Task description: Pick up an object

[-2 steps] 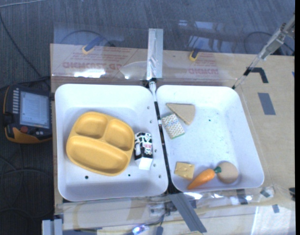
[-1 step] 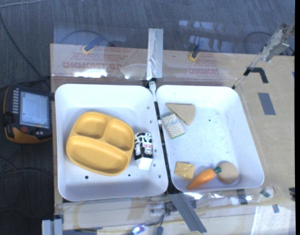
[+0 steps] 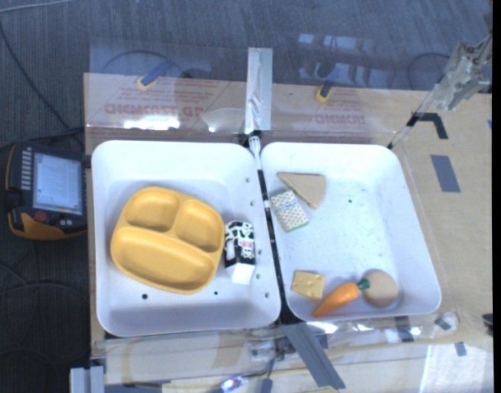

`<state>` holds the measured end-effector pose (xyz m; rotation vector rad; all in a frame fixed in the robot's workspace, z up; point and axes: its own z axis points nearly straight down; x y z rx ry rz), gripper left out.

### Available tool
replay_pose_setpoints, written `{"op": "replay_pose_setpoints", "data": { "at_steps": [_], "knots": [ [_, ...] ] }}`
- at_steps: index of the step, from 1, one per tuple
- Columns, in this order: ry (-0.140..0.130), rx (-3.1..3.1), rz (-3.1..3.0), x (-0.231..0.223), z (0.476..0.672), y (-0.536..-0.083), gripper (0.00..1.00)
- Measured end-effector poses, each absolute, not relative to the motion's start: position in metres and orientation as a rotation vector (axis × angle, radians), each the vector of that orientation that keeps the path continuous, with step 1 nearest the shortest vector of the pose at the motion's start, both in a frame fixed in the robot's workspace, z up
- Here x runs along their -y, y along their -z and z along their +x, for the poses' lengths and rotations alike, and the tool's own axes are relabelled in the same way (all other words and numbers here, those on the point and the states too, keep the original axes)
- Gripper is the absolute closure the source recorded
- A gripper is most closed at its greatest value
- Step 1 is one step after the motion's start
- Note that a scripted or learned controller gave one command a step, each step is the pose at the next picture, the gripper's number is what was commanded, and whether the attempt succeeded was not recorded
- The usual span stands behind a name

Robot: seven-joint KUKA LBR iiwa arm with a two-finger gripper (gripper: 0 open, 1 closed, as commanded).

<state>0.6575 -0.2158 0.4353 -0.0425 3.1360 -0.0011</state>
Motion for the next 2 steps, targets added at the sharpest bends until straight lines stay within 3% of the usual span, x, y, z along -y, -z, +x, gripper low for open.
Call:
{"op": "replay_pose_setpoints", "data": {
  "at_steps": [1,2],
  "knots": [
    [0.001,-3.068,-0.644,0.222,0.670,-0.435,1.00],
    [0.001,-2.956,-1.049,0.222,0.616,-0.435,1.00]
  ]
}}
